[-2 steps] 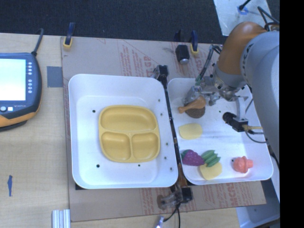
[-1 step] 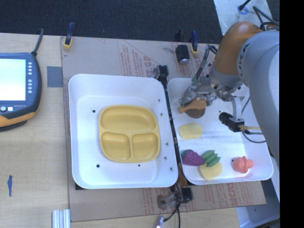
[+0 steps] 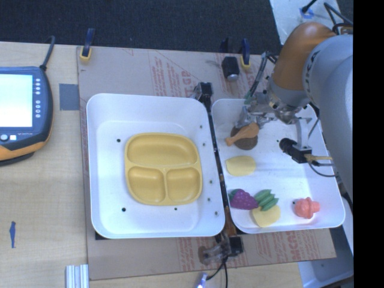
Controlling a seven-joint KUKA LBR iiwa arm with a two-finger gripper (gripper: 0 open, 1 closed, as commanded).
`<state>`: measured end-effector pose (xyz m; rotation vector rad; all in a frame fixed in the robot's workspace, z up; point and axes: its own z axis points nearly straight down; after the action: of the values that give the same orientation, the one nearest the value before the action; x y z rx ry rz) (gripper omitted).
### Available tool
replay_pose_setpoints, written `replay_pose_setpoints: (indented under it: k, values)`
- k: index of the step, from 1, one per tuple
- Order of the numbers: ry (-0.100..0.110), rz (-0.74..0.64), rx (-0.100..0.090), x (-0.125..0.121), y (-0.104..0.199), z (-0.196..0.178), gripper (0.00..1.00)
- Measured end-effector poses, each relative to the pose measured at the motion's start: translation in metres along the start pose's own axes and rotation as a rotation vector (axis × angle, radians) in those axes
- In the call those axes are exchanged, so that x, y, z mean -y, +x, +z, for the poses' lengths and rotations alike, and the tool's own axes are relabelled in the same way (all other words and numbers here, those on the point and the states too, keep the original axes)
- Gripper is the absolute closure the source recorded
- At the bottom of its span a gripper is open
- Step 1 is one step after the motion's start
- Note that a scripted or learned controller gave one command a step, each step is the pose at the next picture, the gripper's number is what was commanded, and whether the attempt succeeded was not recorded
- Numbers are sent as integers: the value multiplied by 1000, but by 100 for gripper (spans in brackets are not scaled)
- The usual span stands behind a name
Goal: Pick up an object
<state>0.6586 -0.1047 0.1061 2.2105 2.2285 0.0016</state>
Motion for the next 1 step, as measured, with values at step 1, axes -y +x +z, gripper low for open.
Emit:
replay_pose_setpoints:
  k: [1]
  values:
    - [3,1,-4,0,146,-87,100]
